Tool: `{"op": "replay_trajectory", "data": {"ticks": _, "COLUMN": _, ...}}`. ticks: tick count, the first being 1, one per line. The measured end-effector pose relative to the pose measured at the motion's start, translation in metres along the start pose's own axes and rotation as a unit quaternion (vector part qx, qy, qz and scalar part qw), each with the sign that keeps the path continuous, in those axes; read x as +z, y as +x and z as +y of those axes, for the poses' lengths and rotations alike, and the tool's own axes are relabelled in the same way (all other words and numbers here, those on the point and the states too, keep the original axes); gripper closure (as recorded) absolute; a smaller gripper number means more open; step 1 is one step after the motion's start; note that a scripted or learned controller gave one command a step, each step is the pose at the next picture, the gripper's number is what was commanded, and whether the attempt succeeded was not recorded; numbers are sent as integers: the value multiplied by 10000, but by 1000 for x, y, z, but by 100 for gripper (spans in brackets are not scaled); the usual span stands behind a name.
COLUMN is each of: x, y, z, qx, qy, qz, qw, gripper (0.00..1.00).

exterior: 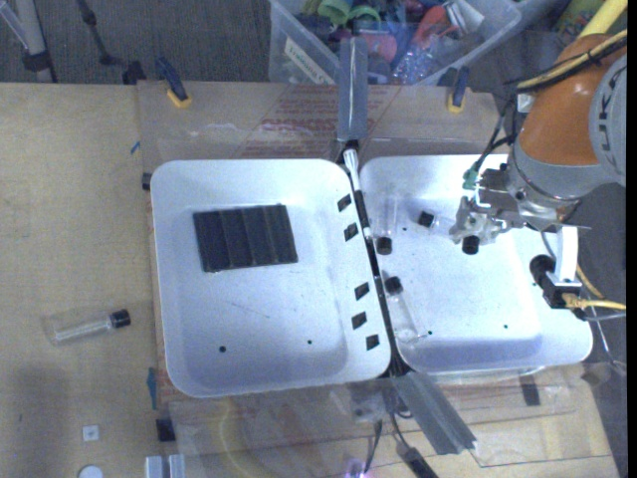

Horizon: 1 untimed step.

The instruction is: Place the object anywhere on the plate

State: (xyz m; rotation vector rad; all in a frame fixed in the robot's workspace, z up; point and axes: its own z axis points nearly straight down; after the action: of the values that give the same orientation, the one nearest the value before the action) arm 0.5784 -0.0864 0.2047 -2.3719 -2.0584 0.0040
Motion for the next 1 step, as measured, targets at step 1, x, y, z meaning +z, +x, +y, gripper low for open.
{"op": "replay_trajectory", "data": {"ticks": 1, "x": -31, "y": 81, "z": -32, "qx": 1240, "qy": -12, "qz": 4, "qw": 9923, "gripper": 100}}
